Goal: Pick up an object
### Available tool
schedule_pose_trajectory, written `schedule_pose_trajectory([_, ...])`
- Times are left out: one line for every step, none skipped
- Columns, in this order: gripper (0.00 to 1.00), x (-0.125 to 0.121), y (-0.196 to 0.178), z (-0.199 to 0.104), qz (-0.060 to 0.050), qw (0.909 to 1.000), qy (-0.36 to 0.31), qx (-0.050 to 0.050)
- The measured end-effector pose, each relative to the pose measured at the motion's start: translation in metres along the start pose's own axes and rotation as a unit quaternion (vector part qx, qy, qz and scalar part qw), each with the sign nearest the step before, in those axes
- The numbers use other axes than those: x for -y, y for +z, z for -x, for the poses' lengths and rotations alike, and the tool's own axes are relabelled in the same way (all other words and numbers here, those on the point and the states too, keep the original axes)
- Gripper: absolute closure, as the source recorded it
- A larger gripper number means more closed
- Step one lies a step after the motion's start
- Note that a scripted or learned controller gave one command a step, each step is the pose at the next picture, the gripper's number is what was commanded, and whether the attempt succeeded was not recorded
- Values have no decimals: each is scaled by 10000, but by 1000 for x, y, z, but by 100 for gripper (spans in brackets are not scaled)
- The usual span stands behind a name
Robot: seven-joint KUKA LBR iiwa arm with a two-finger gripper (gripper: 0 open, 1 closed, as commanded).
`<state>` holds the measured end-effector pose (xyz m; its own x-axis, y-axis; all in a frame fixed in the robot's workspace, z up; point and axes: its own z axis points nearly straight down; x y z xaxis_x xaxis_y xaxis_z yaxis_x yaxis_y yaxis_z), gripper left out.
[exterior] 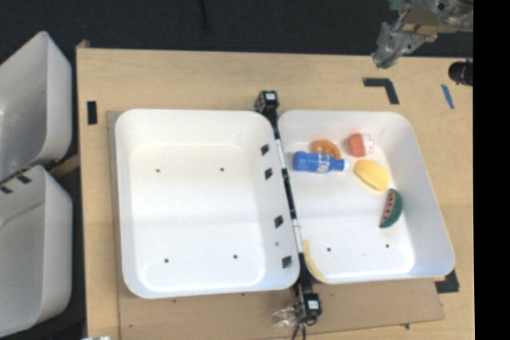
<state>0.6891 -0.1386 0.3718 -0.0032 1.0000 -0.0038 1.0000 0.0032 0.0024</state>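
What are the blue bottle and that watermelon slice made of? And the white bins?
The blue bottle looks like smooth plastic: even colour, a white label band. The watermelon slice seems a toy, plastic or perhaps foam; its matte green rind and red face are flat-coloured. The bins look like thin moulded white plastic, with rounded corners and a faint sheen.

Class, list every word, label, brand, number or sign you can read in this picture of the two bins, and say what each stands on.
No text can be read anywhere in this view.
Blue bottle in the right bin: it has a pale label band, too small and blurred to read.
Black marks on the bench and the blue mark: plain tape pieces, no letters.
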Motion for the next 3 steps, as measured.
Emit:
schedule_pose_trajectory([100,0,-10,-13,4,10000,4,-1])
schedule_pose_trajectory([100,0,-27,-10,6,10000,5,-4])
schedule_pose_trajectory([100,0,-35,-12,0,10000,-6,-2])
